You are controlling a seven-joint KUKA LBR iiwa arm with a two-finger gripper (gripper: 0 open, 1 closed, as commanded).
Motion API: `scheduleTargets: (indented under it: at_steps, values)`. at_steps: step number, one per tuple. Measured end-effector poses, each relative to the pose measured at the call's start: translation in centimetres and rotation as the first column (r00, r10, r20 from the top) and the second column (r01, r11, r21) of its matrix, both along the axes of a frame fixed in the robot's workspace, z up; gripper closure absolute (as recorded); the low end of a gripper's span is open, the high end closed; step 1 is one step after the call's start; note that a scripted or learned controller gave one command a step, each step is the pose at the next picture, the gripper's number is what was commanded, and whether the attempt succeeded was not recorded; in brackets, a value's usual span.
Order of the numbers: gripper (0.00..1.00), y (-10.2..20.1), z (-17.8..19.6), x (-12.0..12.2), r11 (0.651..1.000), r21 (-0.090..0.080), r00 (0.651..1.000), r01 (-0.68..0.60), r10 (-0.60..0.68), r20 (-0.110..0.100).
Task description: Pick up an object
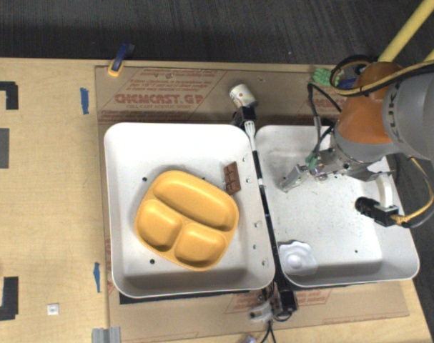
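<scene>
Hanging low over the right bin [359,259], the gripper [294,179] points toward that bin's upper left; whether its fingers are apart or closed I cannot tell. A small white object [297,256] lies near the bin's front left corner. Over in the left bin [124,191] sit a yellow divided tray [186,219] and a small brown block [232,178].

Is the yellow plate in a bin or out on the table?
In. The yellow plate lies inside the left bin, with white walls around it.

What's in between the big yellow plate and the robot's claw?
In the camera view, a small brown block and the bins' shared rim lie between the yellow plate and the gripper.
</scene>
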State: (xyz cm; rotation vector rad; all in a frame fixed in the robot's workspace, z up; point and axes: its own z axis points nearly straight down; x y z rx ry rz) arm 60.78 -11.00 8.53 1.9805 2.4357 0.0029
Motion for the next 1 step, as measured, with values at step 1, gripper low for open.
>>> scheduleTargets:
  at_steps: [1]
  values:
    - [0.0,-0.06,-0.01,-5.58,0.929,0.001,0.929,0.369,-0.369,-0.004]
